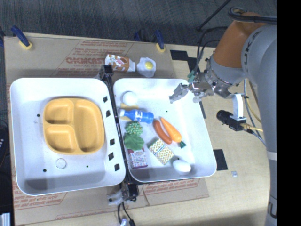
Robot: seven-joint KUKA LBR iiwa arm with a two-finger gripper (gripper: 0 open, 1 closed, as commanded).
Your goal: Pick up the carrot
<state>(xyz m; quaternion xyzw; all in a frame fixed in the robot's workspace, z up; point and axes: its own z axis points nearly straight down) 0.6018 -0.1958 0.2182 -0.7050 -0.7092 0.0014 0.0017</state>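
The carrot [171,129] lies in the right bin [197,126], touching a sausage [162,133] on its left, blue bottle [139,115] beyond. The tool [183,91] hovers farther back, empty, fingers slightly apart; its far side is unclear.

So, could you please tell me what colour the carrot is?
Orange, with a small green tip; the carrot shows best in the camera view.

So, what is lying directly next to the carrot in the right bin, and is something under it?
The carrot lies on the right bin's floor, touching a red sausage along its left side. Its green tip points at a white egg. Whatever lies under it is covered.
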